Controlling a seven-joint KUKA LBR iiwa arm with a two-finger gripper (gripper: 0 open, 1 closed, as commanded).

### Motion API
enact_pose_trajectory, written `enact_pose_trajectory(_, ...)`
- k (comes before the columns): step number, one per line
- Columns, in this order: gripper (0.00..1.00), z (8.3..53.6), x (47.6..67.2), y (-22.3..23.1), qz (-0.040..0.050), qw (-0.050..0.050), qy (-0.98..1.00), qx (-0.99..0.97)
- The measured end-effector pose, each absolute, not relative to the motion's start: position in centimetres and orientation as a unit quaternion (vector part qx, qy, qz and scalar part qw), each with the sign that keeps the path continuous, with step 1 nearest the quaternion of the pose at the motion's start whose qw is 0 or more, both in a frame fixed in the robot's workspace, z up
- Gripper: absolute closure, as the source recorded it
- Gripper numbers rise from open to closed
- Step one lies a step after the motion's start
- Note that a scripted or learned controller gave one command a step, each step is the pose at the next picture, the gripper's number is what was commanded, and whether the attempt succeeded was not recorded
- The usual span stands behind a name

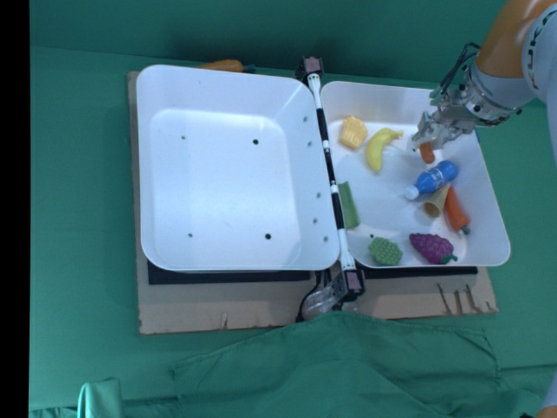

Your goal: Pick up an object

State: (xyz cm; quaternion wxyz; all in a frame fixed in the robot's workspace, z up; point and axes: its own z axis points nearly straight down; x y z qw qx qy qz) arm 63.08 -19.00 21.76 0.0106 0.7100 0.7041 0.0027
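Observation:
My gripper (426, 143) hangs over the upper right part of the right bin (498, 233). A small orange-red toy piece (426, 153) sits between its fingertips, and the fingers look shut on it. Just below it lies a blue bottle (432, 179). A yellow banana (380, 147) and a yellow corn piece (352, 132) lie to the gripper's left. Further down are a cone (435, 204), a carrot (458, 213), purple grapes (432, 248) and a bumpy green fruit (385, 251).
A green stick-shaped toy (348, 205) lies against the right bin's left wall. The left bin (157, 233) stands beside it, parted by a black-and-white bar (327, 159). An orange item (223, 64) lies behind the left bin. Green cloth (348, 364) covers the front.

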Motion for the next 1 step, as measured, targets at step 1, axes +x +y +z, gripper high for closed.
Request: enact_pose_trajectory(1, 1.0, 21.1, 59.18, -18.76, -0.0006, 0.001, 0.705, 0.709)
